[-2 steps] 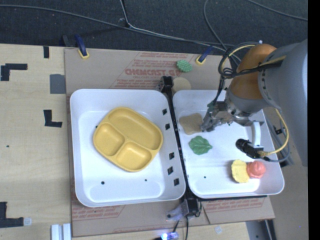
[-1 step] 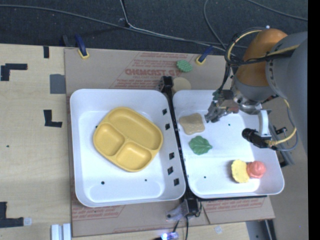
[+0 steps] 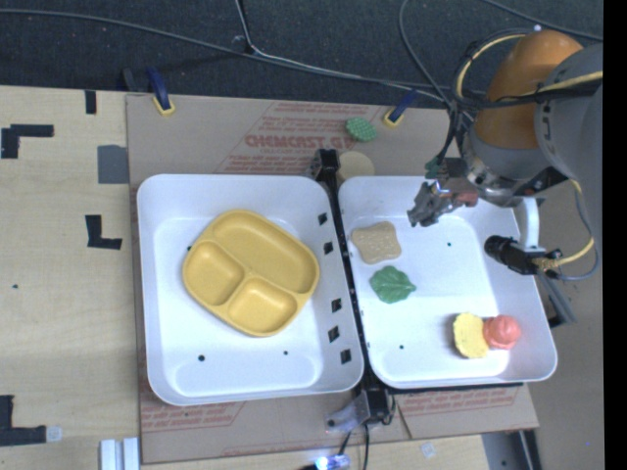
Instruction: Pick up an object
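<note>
Cardboard-topped bench, two white bins. Right bin (image 3: 549, 360) holds tan piece (image 3: 376, 243), green leaf (image 3: 392, 285), yellow-pink pair lower right. Gripper (image 3: 428, 210) hovers upper centre-right, nothing held; finger state unclear. Best bet: centre over tan piece, descend straight.

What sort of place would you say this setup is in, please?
Probably a robotics lab test bench: two shallow white bins on taped cardboard, toy items like a yellow divided plastic plate, and loose cables overhead.
</note>
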Controlling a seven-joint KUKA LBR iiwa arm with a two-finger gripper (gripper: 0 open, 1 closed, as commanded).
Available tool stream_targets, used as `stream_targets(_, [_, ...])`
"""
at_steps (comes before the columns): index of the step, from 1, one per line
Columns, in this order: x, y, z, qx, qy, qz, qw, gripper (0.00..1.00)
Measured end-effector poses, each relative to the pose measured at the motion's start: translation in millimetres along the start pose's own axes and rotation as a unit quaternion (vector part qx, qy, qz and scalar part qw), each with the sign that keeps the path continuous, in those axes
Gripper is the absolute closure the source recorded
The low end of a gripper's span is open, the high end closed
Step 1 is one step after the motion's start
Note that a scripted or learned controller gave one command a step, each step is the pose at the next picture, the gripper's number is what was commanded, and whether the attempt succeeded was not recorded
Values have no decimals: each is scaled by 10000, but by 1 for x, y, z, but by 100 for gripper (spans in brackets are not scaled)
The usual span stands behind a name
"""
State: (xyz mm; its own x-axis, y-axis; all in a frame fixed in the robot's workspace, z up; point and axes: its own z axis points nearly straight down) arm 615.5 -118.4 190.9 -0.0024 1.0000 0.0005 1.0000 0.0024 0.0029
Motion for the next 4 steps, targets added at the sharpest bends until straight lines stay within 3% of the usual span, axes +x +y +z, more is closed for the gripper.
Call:
stream_targets(1, [-7,-6,-51,-3,-4,7,10000,100])
stream_targets(3, [111,24,-45,20,-2,-18,10000,100])
stream_targets(4, [163,20,-47,21,-2,-16,10000,100])
